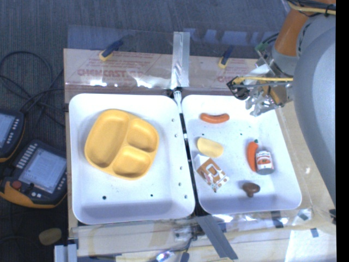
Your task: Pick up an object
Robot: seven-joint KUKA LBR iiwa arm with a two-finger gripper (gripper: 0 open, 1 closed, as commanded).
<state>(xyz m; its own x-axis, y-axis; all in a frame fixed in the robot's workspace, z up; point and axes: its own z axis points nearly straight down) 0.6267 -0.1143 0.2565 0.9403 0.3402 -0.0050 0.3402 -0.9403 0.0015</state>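
- The arm (pixel 305 31) reaches in from the right; its pincer (pixel 260 107) hangs over the right bin's (pixel 289 201) far right corner, with nothing visibly between its fingers; whether they are parted cannot be told.
- In the right bin lie one sausage (pixel 214 118), one pale yellow block (pixel 210 147), one carrot (pixel 252 154), one small can (pixel 264 161), one patterned packet (pixel 212 174) and one brown lump (pixel 251 189).
- The left bin (pixel 87 212) holds one glossy yellow three-compartment tray (pixel 121 143).

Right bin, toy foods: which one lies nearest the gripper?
The hot dog, at the bin's top near the gripper. The cheese wedge, carrot and brown mushroom lie lower in the view.
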